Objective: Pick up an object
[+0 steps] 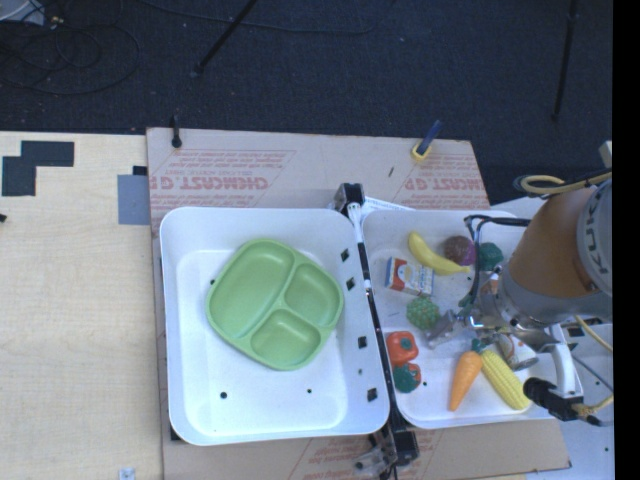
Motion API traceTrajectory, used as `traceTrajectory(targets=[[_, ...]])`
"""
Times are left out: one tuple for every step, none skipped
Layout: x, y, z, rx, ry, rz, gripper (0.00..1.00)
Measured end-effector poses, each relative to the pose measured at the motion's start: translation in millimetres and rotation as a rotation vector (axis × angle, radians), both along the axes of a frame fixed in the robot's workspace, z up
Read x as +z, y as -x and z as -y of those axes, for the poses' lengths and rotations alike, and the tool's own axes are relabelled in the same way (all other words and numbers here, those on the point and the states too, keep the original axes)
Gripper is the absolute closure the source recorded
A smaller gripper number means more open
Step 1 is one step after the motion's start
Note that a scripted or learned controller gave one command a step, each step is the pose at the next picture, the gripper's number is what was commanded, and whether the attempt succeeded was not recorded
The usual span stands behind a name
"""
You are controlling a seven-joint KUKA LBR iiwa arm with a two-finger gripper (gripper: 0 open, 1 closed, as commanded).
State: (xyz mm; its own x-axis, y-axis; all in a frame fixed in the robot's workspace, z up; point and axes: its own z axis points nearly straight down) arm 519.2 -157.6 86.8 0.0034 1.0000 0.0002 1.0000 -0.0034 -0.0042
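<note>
Hovering low in the right-hand shallow white bin [470,413], the tool [468,320] sits among a cluster of small plastic toy foods; whether it is spread or pressed together I cannot tell at this size. Just beside it lies a knobbly green broccoli-like piece [424,313], and just below it an orange toy carrot [463,378] next to a yellow corn cob [504,379]. Farther off are a curved yellow banana [432,254] and a small white printed carton [409,276]. These things are probably light, hollow, stiff and somewhat slick, so they may skid or roll. I judge the carrot's thick upper end the surest hold, taken across its width. Well apart, the left bin [190,368] holds a green divided plate [275,303].
</note>
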Motion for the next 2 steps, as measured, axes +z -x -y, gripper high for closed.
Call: traceTrajectory(targets=[[2,20,-42,-0.003,0.008,0.012,0.00],[3,-14,-53,-0.011,0.024,0.013,0.00]])
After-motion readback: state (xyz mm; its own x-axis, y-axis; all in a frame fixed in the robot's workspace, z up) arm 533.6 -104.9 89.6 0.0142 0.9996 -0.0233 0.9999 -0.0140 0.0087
